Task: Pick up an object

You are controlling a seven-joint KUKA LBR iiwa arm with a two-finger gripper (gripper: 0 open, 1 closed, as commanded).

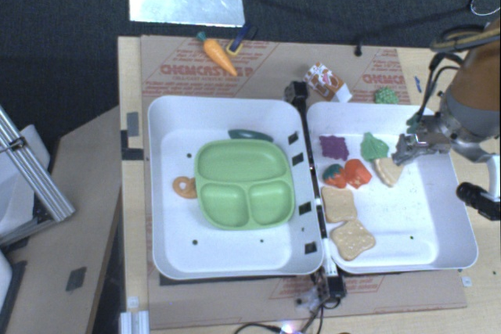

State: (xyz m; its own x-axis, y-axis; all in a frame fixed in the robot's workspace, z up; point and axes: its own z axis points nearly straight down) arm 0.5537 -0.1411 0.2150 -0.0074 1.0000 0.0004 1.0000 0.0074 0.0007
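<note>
Arm (473, 90) cut off by right edge; upper links unseen. Gripper (403, 150) small and blurred; finger state not resolvable. Dark green item (250, 135) largely hidden behind rear rim of green divided plate (243, 185); identity not determinable. Print on small packet (325, 81) too small to be read. Metal frame (27, 168) cut off by left edge.

White bins: the left bin (168, 168) holds a light green divided plate (243, 184), an orange-brown ring (185, 187) and a dark green piece (250, 135). The right bin (438, 235) holds a purple piece (334, 146), a green leafy piece (374, 145), a red-orange piece (350, 174), a cream wedge (387, 171) and two tan bread slices (344, 221). Orange carrot (218, 55) with a green tip on tan cardboard (266, 66) printed red; the arm (477, 82) is grey with an orange band.
</note>
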